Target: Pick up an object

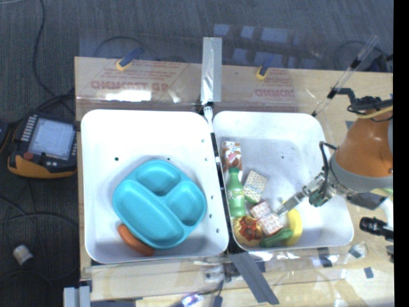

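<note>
We saw the gripper (283, 204) low in the right bin (332, 235), tip at the pile's three o'clock edge beside the banana (294, 222), nothing lifted yet, and we couldn't tell its grip state.

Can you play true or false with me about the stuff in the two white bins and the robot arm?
1. The blue divided plate lies in the left bin. True.
2. The green bottle is in the left bin. False: it is in the right bin.
3. An orange thing peeks out from under the plate. True.
4. The gripper is over the left bin. False: it is over the right bin, by the banana.
</note>
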### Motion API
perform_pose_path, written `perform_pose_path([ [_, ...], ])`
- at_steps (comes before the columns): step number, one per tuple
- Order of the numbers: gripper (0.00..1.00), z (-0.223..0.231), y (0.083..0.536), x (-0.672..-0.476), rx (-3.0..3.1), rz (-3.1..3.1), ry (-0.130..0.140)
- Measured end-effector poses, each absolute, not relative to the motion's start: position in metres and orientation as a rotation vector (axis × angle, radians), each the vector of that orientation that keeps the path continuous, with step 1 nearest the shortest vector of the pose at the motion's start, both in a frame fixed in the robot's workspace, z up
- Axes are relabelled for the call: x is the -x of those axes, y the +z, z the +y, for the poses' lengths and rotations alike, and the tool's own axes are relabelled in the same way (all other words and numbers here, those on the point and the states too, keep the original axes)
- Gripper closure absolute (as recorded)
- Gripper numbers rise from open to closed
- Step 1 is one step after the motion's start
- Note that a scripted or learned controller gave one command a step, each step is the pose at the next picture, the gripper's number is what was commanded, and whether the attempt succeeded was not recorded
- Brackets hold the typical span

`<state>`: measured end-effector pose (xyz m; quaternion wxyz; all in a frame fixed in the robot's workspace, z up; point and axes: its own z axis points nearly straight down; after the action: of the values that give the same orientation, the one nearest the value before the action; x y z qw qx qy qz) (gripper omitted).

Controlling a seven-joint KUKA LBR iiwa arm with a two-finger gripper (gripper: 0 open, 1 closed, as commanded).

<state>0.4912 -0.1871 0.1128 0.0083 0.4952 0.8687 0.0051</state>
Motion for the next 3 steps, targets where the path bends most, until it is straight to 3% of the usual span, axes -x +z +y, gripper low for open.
perform_pose_path([
  [1,0.00,-0.168,0.091,-0.488,-1.834,2.527,0.003],
  [2,0.00,-0.167,0.133,-0.483,-1.771,2.598,-0.001],
  [3,0.00,-0.167,0.097,-0.483,-1.706,2.638,-0.006],
])
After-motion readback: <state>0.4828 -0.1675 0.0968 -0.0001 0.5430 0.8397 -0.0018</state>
